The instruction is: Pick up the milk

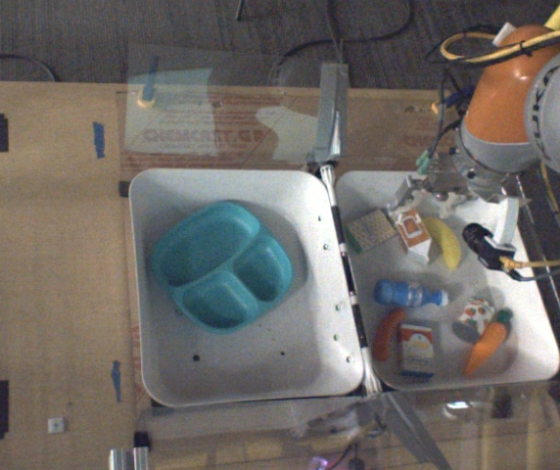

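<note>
The grey arm's jaws (446, 186) hang at the back edge of the right-hand shallow white bin (544, 360); whether they're spread or closed, I can't tell. The milk looks to be the small white-and-orange carton (413, 230), lying tilted just in front of them and slightly to the left, long axis running front to back. A short drop should reach it. Count: one carton by the jaws, one yellow banana (445, 243) touching it, one blue bottle (409, 295), one orange carrot (487, 345), one red-and-white box (416, 347), one teal divided plate (221, 263) in the left white bin (158, 360).

The bench (45, 262) carries two white bins side by side: the left bin (163, 360) and the right bin (535, 355).
</note>
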Controlling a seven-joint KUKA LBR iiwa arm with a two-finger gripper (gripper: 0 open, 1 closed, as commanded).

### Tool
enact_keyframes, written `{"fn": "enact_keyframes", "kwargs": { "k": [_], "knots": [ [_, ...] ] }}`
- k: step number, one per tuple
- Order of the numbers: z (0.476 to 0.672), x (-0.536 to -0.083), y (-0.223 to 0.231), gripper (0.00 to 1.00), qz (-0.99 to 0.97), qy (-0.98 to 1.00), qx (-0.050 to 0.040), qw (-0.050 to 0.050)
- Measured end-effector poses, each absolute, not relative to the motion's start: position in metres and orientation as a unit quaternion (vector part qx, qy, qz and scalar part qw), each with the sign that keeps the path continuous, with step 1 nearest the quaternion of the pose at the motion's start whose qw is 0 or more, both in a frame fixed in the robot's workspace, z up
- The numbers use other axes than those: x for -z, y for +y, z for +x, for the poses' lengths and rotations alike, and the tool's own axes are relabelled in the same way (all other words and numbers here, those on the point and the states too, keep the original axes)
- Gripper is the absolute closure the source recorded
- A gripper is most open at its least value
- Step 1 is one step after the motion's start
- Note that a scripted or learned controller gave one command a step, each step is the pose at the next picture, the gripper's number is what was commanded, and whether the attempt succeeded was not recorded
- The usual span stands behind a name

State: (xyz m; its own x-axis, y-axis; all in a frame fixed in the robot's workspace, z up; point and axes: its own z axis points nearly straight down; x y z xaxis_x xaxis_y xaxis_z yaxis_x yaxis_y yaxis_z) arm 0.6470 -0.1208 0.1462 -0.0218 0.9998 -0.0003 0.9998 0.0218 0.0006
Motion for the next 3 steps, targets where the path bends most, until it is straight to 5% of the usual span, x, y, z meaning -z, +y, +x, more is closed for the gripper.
{"fn": "enact_keyframes", "kwargs": {
  "k": [1,2,3],
  "knots": [
    [0.659,-0.099,-0.128,0.00,0.699,0.715,-0.0068,0.009],
    [0.660,-0.107,-0.128,1.00,0.699,0.715,-0.0076,0.010],
    [0.667,-0.185,-0.064,1.00,0.747,0.665,-0.0004,0.001]
  ]
}}
